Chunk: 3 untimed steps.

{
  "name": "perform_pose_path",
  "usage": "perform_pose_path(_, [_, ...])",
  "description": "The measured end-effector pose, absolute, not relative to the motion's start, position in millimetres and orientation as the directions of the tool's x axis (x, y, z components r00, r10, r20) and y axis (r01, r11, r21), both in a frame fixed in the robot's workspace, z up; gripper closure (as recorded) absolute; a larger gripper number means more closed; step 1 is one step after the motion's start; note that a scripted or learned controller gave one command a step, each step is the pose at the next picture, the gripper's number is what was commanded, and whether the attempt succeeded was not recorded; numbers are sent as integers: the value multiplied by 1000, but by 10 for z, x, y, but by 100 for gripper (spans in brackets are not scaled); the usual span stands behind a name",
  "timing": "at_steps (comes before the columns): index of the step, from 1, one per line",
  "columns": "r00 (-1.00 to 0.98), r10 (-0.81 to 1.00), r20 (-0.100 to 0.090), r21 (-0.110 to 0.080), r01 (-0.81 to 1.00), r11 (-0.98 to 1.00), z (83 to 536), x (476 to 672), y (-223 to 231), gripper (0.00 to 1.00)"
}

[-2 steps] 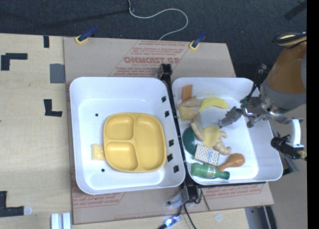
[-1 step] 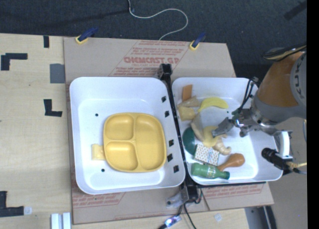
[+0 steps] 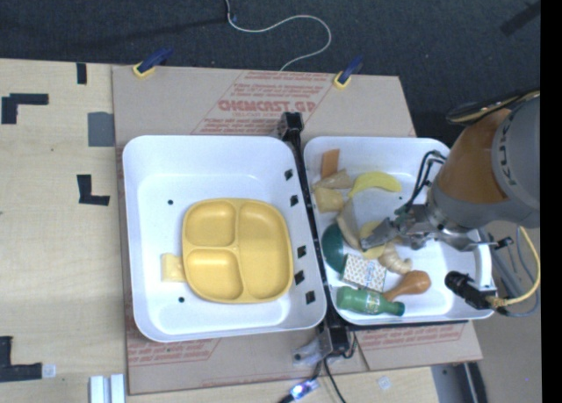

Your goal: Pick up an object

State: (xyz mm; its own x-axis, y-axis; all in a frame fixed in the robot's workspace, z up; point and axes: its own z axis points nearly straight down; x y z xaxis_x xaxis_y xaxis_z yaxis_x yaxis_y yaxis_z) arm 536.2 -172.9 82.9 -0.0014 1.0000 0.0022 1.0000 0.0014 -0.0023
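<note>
The right bin (image 3: 436, 150) holds a pile of toy food: a yellow banana (image 3: 376, 183), an orange carrot piece (image 3: 329, 162), a pale bread-like piece (image 3: 331, 194), a dark green round item (image 3: 334, 248), a white checkered packet (image 3: 363, 272), a green bottle (image 3: 369, 302), and a brown drumstick (image 3: 409, 284). My gripper (image 3: 379, 236) is low in this bin, among the items in the middle, just right of the green round item and above the packet. Nothing shows between its fingers.
The left bin (image 3: 149, 177) holds a yellow divided plate (image 3: 236, 249) with a small yellow piece (image 3: 170, 267) beside its left edge. A black divider with clips (image 3: 303, 217) runs between the bins. The arm's grey and orange body (image 3: 483, 177) overhangs the right bin's right side.
</note>
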Motion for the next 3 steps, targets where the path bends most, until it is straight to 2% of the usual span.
perform_pose_path(1, [-2,1000,-1,0,1000,2,952,5368,-1735,100])
perform_pose_path(3, [-3,1000,-1,4,1000,3,2001,5530,-1588,100])
